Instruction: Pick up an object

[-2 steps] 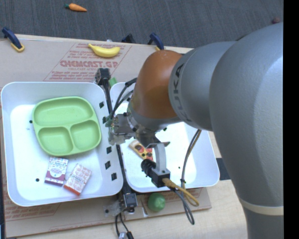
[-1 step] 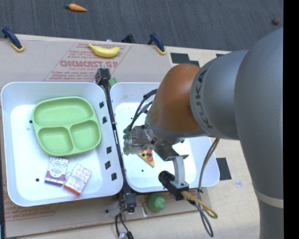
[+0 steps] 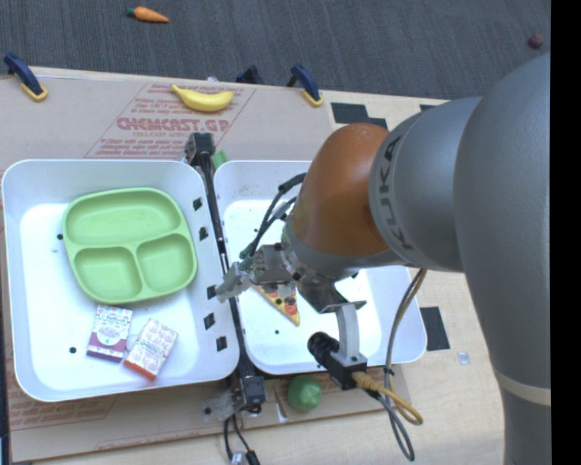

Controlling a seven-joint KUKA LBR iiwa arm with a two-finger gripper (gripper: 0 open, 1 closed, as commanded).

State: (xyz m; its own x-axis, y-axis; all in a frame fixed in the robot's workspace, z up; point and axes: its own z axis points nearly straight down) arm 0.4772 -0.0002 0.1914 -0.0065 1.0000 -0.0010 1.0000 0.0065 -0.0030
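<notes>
One pizza slice (image 3: 284,303) just beneath the hand (image 3: 255,277), right bin (image 3: 271,356).

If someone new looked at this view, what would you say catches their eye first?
Most likely the big grey arm with its orange band, looming over the right bin. Next, the green divided plate in the left bin, with two small cartons below it, and the pizza slice toy under the wrist.
</notes>
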